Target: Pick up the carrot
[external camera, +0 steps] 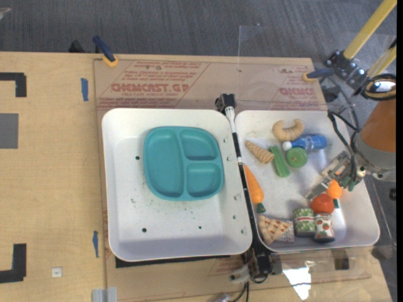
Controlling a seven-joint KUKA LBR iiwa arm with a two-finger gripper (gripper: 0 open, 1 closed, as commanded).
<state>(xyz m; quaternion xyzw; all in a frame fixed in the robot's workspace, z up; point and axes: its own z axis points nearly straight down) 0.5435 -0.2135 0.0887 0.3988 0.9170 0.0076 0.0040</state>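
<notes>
The carrot [253, 184] is orange with a green tip. It lies in the right bin [368, 231] against that bin's left wall, pointing toward the back. My gripper [330, 181] hangs low over the right side of the same bin, well to the right of the carrot. It is just above a red tomato [322, 203]. A small orange piece [335, 190] sits at the gripper's tip, and I cannot make out what it is.
The right bin also holds a croissant [288, 129], an ice-cream cone [259, 151], a green stick [279, 161], a blue bottle [310, 143], two small cans [313, 224] and a pizza slice [274, 229]. A teal divided plate [184, 162] lies in the left bin [126, 219].
</notes>
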